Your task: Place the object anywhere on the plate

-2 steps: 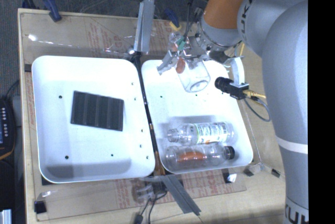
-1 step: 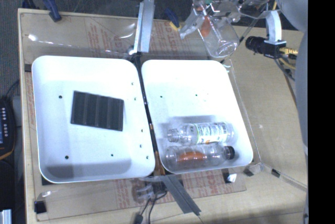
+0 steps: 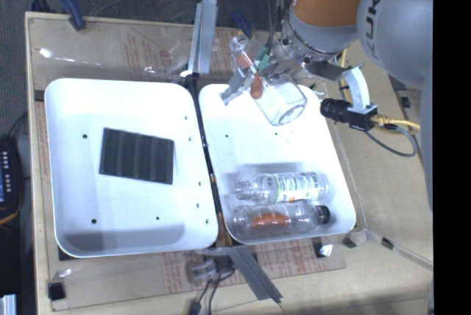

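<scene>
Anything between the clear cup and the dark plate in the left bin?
Only the bins' adjoining rims cross the way from the cup to the plate. The two bottles lie nearer the camera, off that line. The tool sits at the cup.

The desk [image 3: 51, 48], a pale board with red print, carried two white bins side by side, the left bin [image 3: 66, 104] and the right bin [image 3: 221, 137] touching along a black seam, with blue clamps [image 3: 72, 10] at its far edge.
</scene>
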`<state>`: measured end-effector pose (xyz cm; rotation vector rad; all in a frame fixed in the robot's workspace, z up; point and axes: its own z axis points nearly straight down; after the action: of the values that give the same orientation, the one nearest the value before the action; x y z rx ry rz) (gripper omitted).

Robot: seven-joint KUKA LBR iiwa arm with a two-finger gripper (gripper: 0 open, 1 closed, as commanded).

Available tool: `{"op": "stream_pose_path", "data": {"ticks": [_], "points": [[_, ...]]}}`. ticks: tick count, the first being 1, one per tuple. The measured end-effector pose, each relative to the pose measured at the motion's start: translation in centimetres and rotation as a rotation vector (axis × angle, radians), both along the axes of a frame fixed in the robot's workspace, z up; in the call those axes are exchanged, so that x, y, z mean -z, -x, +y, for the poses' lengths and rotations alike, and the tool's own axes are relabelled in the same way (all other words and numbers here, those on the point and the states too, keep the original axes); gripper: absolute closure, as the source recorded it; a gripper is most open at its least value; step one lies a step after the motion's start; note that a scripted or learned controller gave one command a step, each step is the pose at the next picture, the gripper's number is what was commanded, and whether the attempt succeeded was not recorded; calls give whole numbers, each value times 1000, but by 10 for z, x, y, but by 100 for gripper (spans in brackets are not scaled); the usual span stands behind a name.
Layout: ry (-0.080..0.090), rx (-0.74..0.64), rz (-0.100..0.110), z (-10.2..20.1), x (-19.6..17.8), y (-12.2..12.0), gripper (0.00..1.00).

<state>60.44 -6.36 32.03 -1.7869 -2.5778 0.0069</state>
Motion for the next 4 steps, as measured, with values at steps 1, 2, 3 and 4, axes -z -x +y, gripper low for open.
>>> {"op": "stream_pose_path", "data": {"ticks": [1, 2, 3, 4], "points": [[1, -3, 3, 0, -9, 0, 100], [2, -7, 6, 0, -18, -1, 100], [1, 106, -5, -41, -55, 4, 100], [0, 24, 1, 4, 4, -47, 100]]}}
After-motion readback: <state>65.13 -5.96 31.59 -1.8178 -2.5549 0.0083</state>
